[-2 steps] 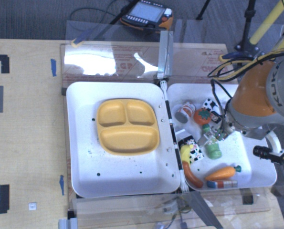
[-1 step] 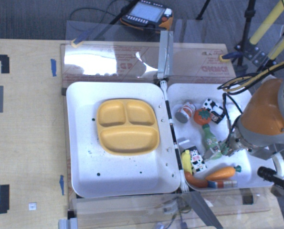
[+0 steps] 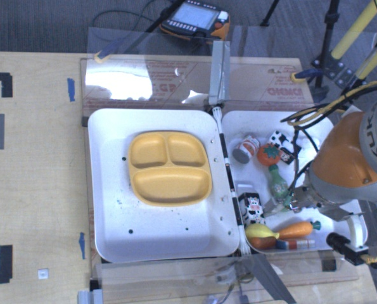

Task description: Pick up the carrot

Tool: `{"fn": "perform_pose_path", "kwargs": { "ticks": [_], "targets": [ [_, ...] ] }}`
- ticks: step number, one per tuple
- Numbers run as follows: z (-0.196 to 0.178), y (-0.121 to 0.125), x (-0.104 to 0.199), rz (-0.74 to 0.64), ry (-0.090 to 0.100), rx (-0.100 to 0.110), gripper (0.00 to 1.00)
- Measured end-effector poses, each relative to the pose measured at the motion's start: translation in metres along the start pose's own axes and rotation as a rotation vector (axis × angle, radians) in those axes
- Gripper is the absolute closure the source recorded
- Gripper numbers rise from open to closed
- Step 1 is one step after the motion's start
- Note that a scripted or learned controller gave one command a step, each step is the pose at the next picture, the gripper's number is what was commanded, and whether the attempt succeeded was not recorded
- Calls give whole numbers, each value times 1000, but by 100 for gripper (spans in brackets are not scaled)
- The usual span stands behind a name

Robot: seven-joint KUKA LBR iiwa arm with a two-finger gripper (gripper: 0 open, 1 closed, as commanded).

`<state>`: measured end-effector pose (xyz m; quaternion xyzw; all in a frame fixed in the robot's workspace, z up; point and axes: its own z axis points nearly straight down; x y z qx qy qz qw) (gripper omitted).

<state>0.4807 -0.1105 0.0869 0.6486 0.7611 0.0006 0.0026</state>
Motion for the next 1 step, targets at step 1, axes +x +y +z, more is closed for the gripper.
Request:
{"fn": "perform_pose_path", "kwargs": {
  "ticks": [1],
  "targets": [
    [1, -6, -39, -136, 0, -2, 0]
  ]
}}
